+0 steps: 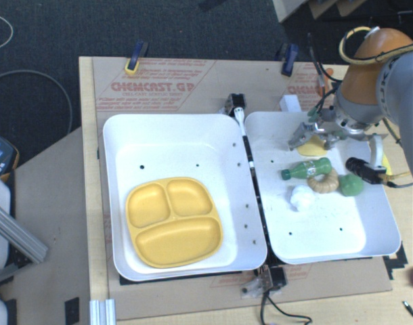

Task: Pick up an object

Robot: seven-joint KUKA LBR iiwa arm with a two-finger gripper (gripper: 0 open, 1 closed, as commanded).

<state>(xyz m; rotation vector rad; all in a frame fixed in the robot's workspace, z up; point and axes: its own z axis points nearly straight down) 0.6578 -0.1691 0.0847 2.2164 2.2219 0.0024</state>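
Note:
My gripper (311,138) is low in the right bin (328,246), near its far edge, and it is open. A small yellow thing (315,148) lies right under the fingers, partly hidden by them, and I cannot tell whether they touch it. Just in front lie a green bottle (305,170) on its side, a tan ring-shaped thing (323,182), a green lump (351,185) and a white ball (301,198). Nothing is lifted off the bin floor.
A yellow divided plate (172,220) lies in the left bin (172,137). A raised rim runs between the two bins. The front half of the right bin floor is bare. Clamps hold the cardboard base at its far edge.

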